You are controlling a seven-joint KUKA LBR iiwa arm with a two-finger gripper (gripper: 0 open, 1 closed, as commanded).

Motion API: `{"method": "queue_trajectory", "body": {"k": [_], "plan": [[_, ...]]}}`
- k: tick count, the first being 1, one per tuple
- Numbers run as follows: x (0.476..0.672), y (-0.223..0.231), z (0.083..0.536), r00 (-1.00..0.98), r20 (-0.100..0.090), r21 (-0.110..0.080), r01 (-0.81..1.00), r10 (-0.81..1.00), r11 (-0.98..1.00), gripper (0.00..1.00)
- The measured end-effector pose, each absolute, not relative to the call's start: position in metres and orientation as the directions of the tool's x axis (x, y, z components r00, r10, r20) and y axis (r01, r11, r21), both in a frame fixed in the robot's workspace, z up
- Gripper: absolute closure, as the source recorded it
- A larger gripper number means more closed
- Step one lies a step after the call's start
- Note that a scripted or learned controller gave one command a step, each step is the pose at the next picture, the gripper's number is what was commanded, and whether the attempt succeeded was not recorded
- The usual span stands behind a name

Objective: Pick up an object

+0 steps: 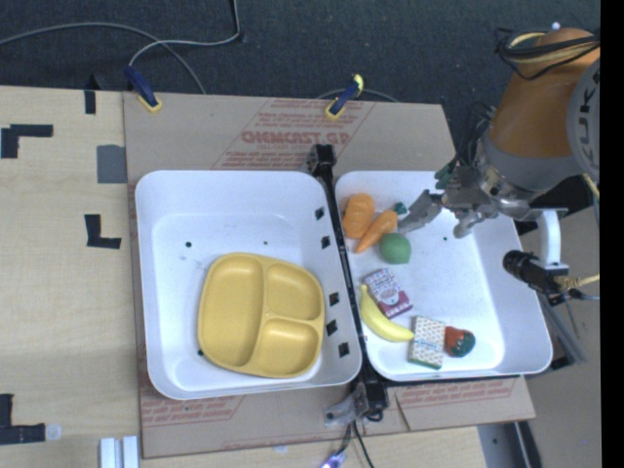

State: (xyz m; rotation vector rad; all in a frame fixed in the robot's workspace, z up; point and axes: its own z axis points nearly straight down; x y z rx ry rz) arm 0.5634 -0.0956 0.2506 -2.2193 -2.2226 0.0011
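Risk, as judgement: objects crowd left side of right bin (507, 291); gripper (444, 217) descending there may clip bin divider or nudge neighbours, knocking green ball (395, 249) rolling; banana (382, 322) curved, may slip.

Gripper at upper right of frame, over right bin's upper part, fingers spread wide, nothing between them; one finger close to carrot (375, 230).

Right bin: orange piece (357, 213), carrot, green ball, small packet (385, 292), banana, patterned card (427, 342), red-dark item (457, 340) at lower edge.

Left bin (171, 213): yellow divided plate (261, 313), lower centre.
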Motion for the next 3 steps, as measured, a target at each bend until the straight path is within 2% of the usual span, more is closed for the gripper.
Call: {"method": "queue_trajectory", "body": {"k": [1,2,3], "plan": [[0.622,-0.107,0.185,-0.001,-0.001,-0.003,1.0,1.0,0.001,0.0],[0.656,-0.097,0.097,-0.002,0.0,0.0,1.0,1.0,0.002,0.0],[0.655,-0.096,0.105,-0.003,0.002,-0.006,1.0,1.0,0.003,1.0]]}}
